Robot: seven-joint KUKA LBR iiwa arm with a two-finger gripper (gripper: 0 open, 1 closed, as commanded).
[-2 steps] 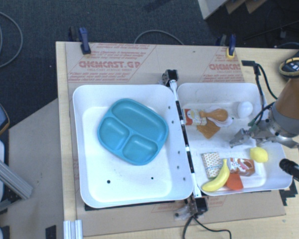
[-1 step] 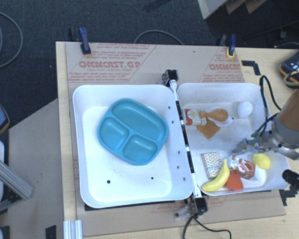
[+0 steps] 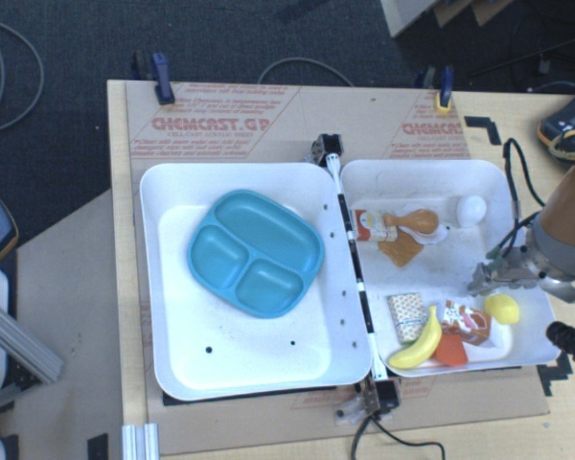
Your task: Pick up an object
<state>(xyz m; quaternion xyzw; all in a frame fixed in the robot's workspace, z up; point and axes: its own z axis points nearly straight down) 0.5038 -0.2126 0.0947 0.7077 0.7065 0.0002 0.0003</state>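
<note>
Your tool [image 3: 487, 278] hangs in the right bin [image 3: 417, 172]; a lemon [image 3: 501, 308] sits just before it, a banana [image 3: 417, 345] farther left, a ball [image 3: 471, 209] behind, and a divided plate [image 3: 256, 252] far left in the other bin [image 3: 163, 257].

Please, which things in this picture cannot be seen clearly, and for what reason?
- Two-finger gripper, camera view: too small and blurred to tell its fingers' state.
- Grey arm: cut off by the right edge.
- Red and white packet in the right white bin: label too small to read; the yellow plastic banana covers its left end.
- Orange piece: partly under the banana, identity unclear.
</note>
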